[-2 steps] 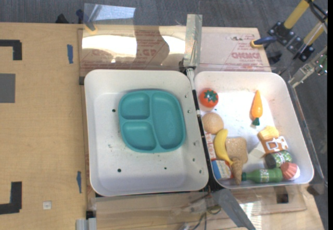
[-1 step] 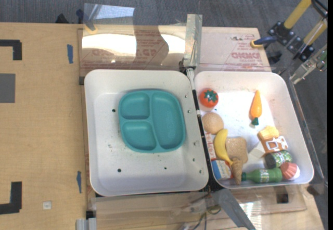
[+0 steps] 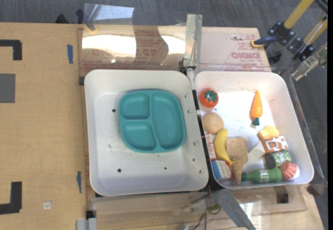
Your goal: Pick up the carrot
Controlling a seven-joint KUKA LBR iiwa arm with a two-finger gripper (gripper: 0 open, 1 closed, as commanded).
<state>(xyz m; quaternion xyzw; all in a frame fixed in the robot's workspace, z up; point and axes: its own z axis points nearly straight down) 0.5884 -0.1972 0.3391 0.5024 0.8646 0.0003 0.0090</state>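
Observation:
The orange carrot (image 3: 256,104) lies in the right white bin (image 3: 291,99), in its far right part, pointing away from me with its green stub toward the near side. It rests alone on the bin floor, with bare white space around it. A red tomato (image 3: 208,98) sits to its left.
Near the carrot's stub is a yellow block (image 3: 268,132) above a small carton (image 3: 274,144). A bread roll (image 3: 212,122), banana (image 3: 222,145), toast slice (image 3: 237,150), green bottle (image 3: 263,175) and other play food crowd the bin's near side. The left bin (image 3: 99,135) holds a teal divided plate (image 3: 152,120).

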